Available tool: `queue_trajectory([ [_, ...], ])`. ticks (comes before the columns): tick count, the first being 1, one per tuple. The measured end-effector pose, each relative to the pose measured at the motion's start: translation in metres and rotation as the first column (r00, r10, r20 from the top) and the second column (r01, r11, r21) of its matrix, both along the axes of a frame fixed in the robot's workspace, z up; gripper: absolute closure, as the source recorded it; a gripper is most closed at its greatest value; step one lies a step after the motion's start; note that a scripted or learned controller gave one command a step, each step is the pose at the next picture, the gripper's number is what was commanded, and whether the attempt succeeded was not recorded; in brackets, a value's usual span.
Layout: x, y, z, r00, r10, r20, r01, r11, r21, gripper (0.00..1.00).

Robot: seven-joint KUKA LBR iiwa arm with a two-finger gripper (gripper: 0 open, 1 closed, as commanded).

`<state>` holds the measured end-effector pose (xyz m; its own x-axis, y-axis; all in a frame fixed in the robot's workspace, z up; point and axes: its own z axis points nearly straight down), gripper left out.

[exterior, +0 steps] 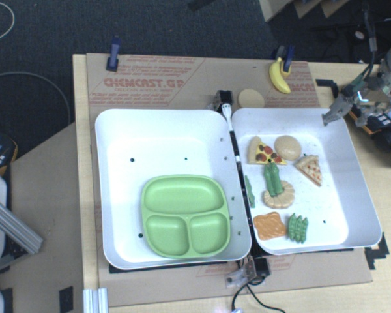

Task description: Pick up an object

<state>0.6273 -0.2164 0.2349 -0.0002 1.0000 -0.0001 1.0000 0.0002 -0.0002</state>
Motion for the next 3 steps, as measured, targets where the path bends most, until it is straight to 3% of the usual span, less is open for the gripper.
queue_trajectory([
  [1, 0.017, 0.091, -0.157, 1.0, 0.007, -0.002, -0.007, 1.0, 0.005, 0.0],
  [2, 0.005, 0.115, -0.146, 1.0, 0.001, 0.006, -0.001, 1.0, -0.002, 0.0],
  [3, -0.101, 0.116, -0.146, 1.0, -0.006, 0.006, 0.006, 1.0, 0.0, 0.0],
])
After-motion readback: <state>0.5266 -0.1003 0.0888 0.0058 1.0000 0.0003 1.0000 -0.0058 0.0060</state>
